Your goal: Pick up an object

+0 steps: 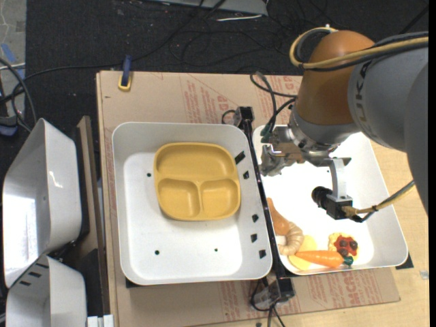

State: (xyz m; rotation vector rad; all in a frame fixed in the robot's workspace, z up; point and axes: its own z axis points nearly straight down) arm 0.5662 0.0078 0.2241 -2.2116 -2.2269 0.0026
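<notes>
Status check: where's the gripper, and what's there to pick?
Gripper low over right white bin, upper-left corner. Orange carrot-shaped toy and small food toys along the near edge, untouched. Yellow divided plastic plate in left bin.

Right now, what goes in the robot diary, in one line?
gripper: over right white bin, upper left | yellow divided plate: left white bin | orange carrot toy: untouched

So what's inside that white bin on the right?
Toy food is piled at the near edge of the right bin: an orange carrot, a shrimp-like piece, a small yellow item with red bits. The arm covers the bin's far part.
</notes>
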